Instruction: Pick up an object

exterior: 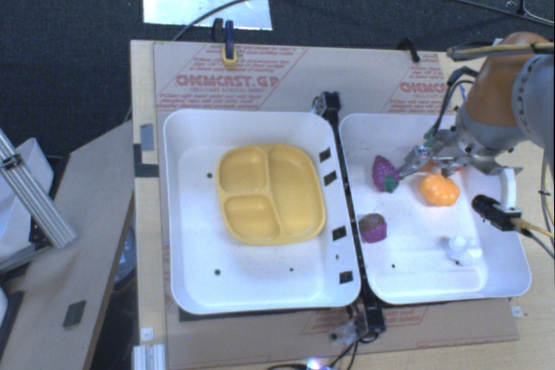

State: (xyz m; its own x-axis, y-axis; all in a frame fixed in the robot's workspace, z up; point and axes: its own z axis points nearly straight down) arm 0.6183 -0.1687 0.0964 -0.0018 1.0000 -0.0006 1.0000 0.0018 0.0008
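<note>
The pincer (422,157) sits low in the right bin (512,273); whether its tips are apart I cannot tell. The orange (439,190) lies just near-right of it, round, no long axis. The strawberry (384,173) lies just left, upright-ish, tip pointing far. The yellow tray (264,192) fills the left bin.

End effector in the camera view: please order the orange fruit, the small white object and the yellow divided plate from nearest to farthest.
From the end effector:
1. Orange round fruit, just below it, right bin.
2. Small white object, lower right.
3. Yellow divided plastic plate, left bin.
</note>
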